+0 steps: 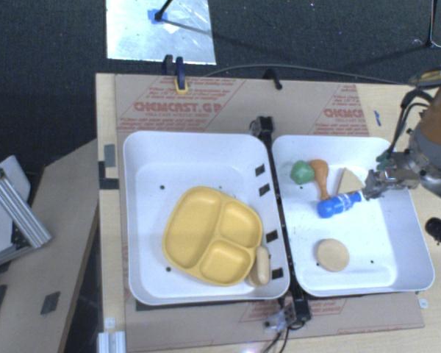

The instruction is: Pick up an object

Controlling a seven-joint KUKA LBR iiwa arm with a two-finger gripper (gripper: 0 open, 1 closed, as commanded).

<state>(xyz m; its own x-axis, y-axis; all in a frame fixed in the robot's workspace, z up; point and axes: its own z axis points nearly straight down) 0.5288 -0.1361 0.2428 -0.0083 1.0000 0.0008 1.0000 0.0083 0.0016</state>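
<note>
In the right bin lie a green lump, an orange club-shaped piece, a tan wedge, a blue bottle-shaped object and a round tan disc. My gripper reaches in from the right and sits low over that bin. It is right at the pale end of the blue object, just right of the tan wedge. Whether it touches the blue object is unclear from this angle.
The left bin holds a yellow divided plate with a small tan bread-like piece at its lower right. A black divider runs between the bins. The arm's grey body and cables stand over the right bin's right wall.
</note>
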